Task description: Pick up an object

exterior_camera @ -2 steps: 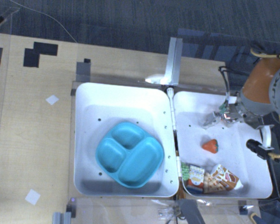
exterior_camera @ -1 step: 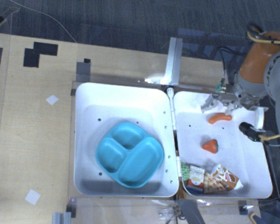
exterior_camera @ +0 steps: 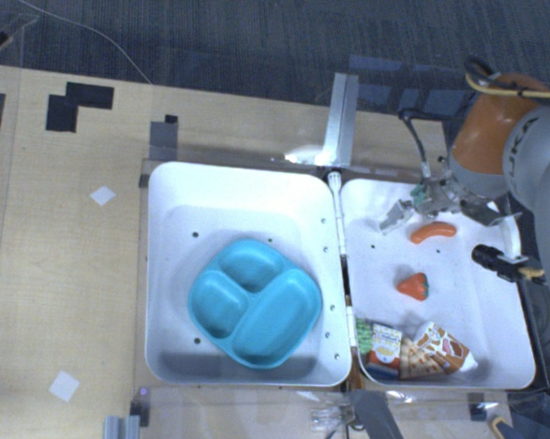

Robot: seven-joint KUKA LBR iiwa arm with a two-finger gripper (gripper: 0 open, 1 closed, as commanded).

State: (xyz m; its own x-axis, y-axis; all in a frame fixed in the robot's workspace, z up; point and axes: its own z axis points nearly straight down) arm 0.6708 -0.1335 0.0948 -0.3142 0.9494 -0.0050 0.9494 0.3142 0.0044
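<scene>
Bench (exterior_camera: pixel 55 274): pale wood, taking up most of the frame, with black square marks at the upper left and dark carpet along the top edge.
Left bin (exterior_camera: pixel 173 207): shallow and white, centre-left of the frame, its right wall pressed against the other bin's left wall.
Right bin (exterior_camera: pixel 519 362): shallow and white, right of centre, with several small things inside.
Arm (exterior_camera: pixel 542 157): grey, coming in from the upper right, with its orange band (exterior_camera: pixel 487 135) just above the wrist and over the right bin's far corner.
Blue tray (exterior_camera: pixel 255 302): a divided turquoise dish with three compartments, lying flat in the lower middle of the left bin.
Snack packet (exterior_camera: pixel 435 352): patterned wrapper, lying in the lower part of the right bin near its front wall.
Small carton (exterior_camera: pixel 381 348): green and white, just left of the snack packet, touching or nearly touching it, near the bin's front left corner.
Gripper (exterior_camera: pixel 425 201): low over the upper part of the right bin, just above the sausage in the frame; whether it is released or clenched I cannot tell, and nothing is seen caught in it.
Sausage (exterior_camera: pixel 433 232): orange-red, lying on the bin floor in the upper part of the right bin.
Strawberry (exterior_camera: pixel 414 286): small red-orange piece, alone in the middle of the right bin, below the sausage and apart from it.
</scene>
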